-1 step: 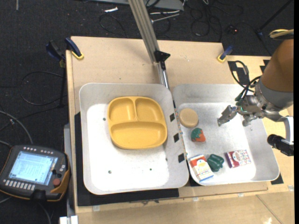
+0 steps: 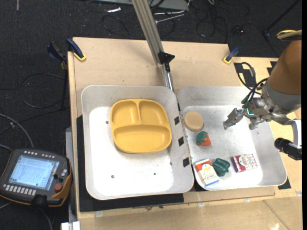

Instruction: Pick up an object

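Hovering over the right bin [image 2: 268,176], the pincer [image 2: 243,119] has its fingers spread with nothing between them. Left of it lie a tan round block [image 2: 194,120] and a strawberry [image 2: 204,139]. Nearer sit a dark green toy [image 2: 221,166], a small red-white box [image 2: 206,171] and a red packet [image 2: 244,162]. A yellow divided plate [image 2: 141,126] fills the left bin [image 2: 96,176].

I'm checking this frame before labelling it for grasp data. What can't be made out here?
- Two-finger gripper: too small and dark in the camera view to tell whether it grips anything.
- Small white printed box and red-and-white carton: print too small to read.
- Dark green lumpy toy: shape unclear.
- Grey arm: cut off by the right edge.
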